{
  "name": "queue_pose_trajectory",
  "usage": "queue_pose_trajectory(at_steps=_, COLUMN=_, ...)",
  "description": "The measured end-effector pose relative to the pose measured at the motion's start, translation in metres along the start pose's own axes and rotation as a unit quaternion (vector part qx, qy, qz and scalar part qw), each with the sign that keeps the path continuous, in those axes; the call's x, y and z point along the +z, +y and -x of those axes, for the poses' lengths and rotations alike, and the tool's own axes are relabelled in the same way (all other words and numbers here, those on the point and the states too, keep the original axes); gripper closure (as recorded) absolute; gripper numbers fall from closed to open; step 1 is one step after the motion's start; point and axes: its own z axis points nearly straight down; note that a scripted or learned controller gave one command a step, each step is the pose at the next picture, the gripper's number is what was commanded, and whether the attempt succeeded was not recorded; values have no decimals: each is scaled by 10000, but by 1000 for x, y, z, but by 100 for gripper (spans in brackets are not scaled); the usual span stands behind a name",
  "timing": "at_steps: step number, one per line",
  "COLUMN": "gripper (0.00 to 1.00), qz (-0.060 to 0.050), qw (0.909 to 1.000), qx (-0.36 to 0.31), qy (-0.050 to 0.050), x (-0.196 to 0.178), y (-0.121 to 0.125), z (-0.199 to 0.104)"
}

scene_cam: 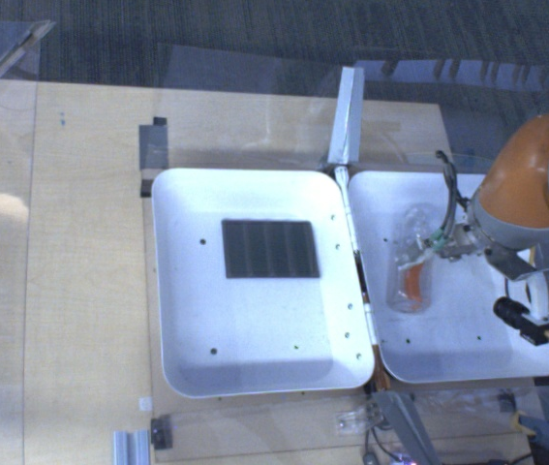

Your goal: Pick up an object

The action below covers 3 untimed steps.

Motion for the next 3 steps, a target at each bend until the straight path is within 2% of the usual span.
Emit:
queue_pose_trajectory(at_steps=1, gripper=0, qz=-133, qw=9961, qx=872, qy=37, x=26, y=-6, z=-38)
queue_pose_trajectory(at_steps=2, gripper=100, qz=-113, qw=9962, qx=861, qy=38, x=16, y=-3, z=-38)
queue_pose_trajectory(at_steps=3, gripper=100, qz=-323, qw=9972, qx=672, qy=97, x=-54, y=81, z=-90)
